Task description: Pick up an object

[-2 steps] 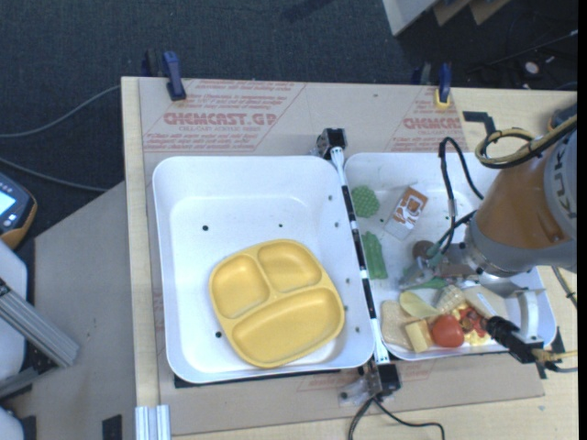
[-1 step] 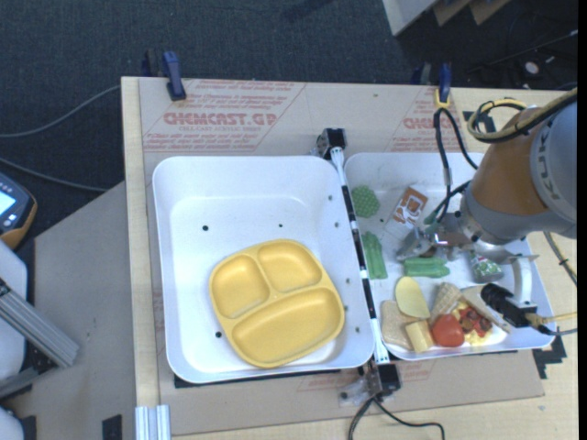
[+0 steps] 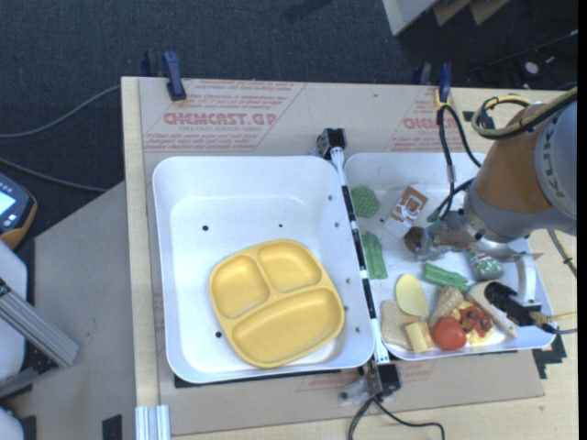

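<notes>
Step in hand: approach / descent onto a target, no grasp confirmed; gripper (image 3: 429, 238) sits low inside the right bin (image 3: 390, 174), mid-bin, arm coming in from the right edge.

Gripper opening: can't tell, the wrist body hides the tip from this angle; nothing visibly held.

Likely target is the small brown object (image 3: 415, 240), touching or just beside the gripper tip on its left; can't tell which. Close neighbours: orange-and-white packet (image 3: 408, 205) just above it, green bean-shaped piece (image 3: 445, 275) just below the gripper, green stick (image 3: 373, 255) by the dividing wall, round green piece (image 3: 364, 200) in the upper left corner of that bin. The bottom of the bin is crowded: pale yellow slice (image 3: 411, 293), bread slice (image 3: 394, 324), tomato (image 3: 449, 335), all touching or near each other.

Left bin (image 3: 183, 191) holds just a yellow divided plate (image 3: 275, 301); well apart from the gripper, not in play, I'd say.

Next move, my read: centre on the brown object, close, then lift straight up and check that something comes with it; keep clear of the packet so it isn't dragged; the object looks small and rounded, so a slip-out on closing is the main risk.
</notes>
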`<act>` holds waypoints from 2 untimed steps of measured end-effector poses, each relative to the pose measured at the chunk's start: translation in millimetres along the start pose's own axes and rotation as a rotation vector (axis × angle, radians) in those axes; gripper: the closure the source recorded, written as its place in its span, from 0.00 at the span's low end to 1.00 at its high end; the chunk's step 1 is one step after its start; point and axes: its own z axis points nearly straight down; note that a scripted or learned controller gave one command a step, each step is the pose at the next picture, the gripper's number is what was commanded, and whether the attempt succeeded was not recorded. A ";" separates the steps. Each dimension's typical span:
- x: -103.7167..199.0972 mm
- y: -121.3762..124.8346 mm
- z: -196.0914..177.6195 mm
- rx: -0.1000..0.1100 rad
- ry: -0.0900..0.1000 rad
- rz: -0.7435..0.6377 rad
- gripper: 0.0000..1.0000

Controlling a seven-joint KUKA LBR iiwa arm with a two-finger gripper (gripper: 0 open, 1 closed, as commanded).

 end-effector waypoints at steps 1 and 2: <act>0.0 -0.3 0.6 0.001 0.000 0.000 0.00; 10.7 71.9 -27.9 -0.005 -0.001 -0.005 0.00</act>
